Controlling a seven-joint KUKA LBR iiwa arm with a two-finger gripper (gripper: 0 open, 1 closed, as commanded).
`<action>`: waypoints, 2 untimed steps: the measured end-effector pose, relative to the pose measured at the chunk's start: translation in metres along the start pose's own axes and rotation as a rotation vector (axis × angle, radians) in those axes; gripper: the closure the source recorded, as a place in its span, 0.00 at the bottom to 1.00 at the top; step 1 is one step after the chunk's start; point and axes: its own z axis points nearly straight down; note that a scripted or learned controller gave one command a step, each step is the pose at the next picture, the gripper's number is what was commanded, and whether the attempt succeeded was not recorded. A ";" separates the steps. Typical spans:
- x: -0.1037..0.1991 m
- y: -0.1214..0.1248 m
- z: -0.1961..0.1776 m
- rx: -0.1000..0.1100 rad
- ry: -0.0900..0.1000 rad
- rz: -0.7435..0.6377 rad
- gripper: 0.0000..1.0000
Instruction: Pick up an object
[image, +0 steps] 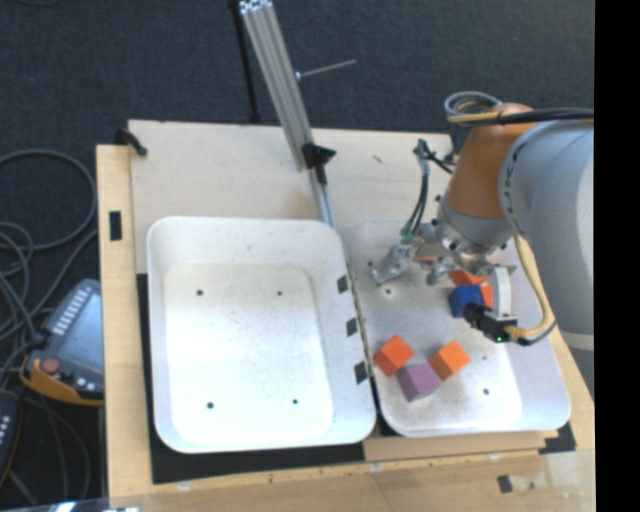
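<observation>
The arm's end effector (462, 285) sits low in the right bin (535, 405), over a blue block (463, 300); its opening can't be told. Nearer the front lie two orange blocks (393, 353) (451, 358) with a purple block (418, 380) between them.

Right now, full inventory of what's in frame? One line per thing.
Bins: 2, white, side by side on the bench; left bin, right bin.
Orange blocks: 2, in the right bin near its front; one by the left wall, one to its right.
Purple block: 1, right bin, between and just in front of the two orange blocks.
Blue block: 1, right bin, under the wrist, with something orange beside it.
Metal rail: 1, silver, slanting from the top edge to the bench behind the bins.
Pendant: 1, grey and orange, floor at left.
Cables: several, grey, floor at left.
Arm: 1, grey with orange band, over the right bin.
End effector: 1, low over the right bin's back.
</observation>
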 end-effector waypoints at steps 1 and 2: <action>-0.081 0.042 0.041 0.003 -0.003 0.010 0.00; -0.105 -0.020 0.036 -0.002 0.016 0.002 0.00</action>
